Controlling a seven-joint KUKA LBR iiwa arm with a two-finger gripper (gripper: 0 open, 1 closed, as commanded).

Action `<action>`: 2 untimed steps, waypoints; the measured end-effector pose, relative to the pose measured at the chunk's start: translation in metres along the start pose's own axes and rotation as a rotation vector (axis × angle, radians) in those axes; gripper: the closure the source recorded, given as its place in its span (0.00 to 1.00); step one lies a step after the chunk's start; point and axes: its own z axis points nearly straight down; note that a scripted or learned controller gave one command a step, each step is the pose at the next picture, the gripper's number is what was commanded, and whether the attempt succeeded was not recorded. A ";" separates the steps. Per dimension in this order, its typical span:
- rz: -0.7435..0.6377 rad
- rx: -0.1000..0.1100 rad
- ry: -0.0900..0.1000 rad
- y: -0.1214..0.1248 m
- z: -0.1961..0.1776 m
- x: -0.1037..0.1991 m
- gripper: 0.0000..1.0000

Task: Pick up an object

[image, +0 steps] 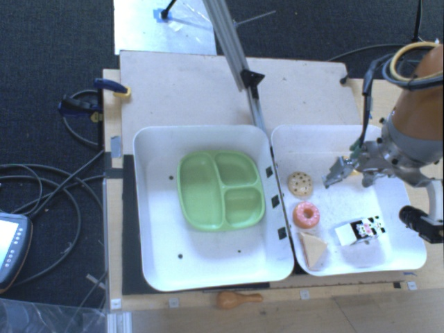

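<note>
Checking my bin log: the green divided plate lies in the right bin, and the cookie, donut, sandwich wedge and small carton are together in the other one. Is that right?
Not quite. The camera view shows the green divided plate in the left bin, not the right. The cookie, donut, sandwich wedge and small carton are indeed together in the other bin, the right bin.

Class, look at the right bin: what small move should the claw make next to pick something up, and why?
Probably ease the claw down and left toward the round tan speckled cookie. It hangs above the bin floor just right of that cookie, which lies nearer than the pink-iced doughnut.
</note>
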 end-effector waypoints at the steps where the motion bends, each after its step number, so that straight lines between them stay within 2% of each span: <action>1: 0.002 -0.001 0.000 0.000 0.000 0.000 0.00; 2: 0.003 0.005 0.000 -0.009 0.049 0.001 0.00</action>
